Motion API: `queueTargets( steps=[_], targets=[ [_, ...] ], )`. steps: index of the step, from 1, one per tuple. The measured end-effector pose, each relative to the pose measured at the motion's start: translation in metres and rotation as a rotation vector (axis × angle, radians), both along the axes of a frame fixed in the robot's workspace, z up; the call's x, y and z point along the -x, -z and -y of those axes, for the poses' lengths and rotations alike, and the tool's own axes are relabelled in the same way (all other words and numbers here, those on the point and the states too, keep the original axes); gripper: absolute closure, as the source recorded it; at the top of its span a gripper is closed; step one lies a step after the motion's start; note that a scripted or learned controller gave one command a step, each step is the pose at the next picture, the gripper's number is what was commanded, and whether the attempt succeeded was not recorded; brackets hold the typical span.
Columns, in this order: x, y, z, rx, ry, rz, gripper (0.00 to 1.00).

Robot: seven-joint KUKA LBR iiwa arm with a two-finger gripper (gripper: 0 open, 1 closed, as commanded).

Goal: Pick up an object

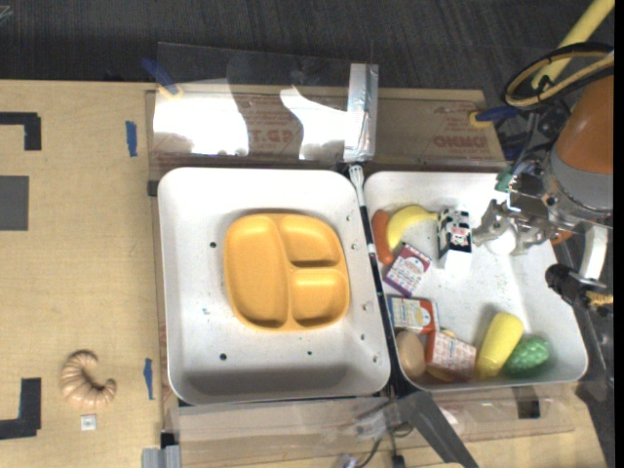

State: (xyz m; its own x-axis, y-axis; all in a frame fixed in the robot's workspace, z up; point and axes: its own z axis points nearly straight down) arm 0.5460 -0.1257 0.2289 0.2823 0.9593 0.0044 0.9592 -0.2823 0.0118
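The arm (590,144) is cut off by the frame's right edge. Jaw state is indeterminable amid the metal parts at the gripper (502,220). The small packets (429,334) carry print too small to read.

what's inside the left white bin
One yellow divided tray, three compartments, nothing in them. It sits on the left bin floor; whatever lies beneath the tray is covered.

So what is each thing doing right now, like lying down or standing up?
Yellow plastic divided plate: lying flat, right way up, in the left white bin.
Yellow toy banana: lying in the right white bin.
Small black-and-white toy cow: beside the banana.
Green bumpy toy: touching a yellow oblong toy.
Tan croissant toy: on the bench.
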Motion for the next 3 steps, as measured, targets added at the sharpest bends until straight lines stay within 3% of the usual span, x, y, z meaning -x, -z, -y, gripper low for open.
queueTargets(
  steps=[1, 3],
  targets=[
    [0.028, 0.046, -0.063, -0.001, -0.075, -0.017, 1.00],
    [0.019, 0.018, -0.053, 0.002, -0.058, -0.011, 1.00]
  ],
)
